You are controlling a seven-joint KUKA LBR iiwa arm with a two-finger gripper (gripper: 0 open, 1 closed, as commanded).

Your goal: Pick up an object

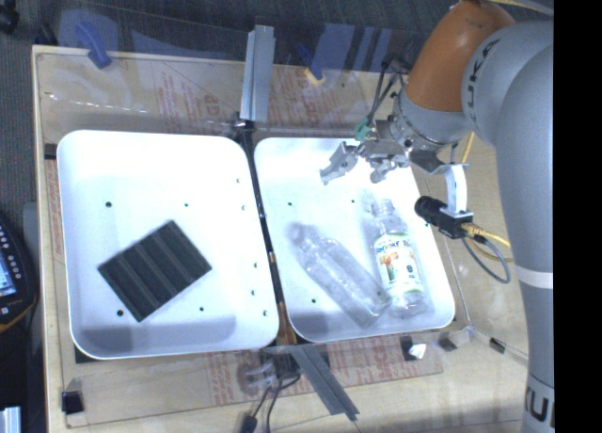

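Your left bin (85, 153) holds a dark ribbed flat panel (154, 269), lying askew near its middle. In the right bin (282, 153), a clear crumpled plastic bottle (334, 271) lies diagonally; just beside it to the right, a labelled clear bottle (396, 257) lies lengthwise, the two nearly touching at their lower ends. Your hand (360, 165) hangs over the right bin's upper part, fingers spread apart, gripping nothing, near the labelled bottle's cap end.
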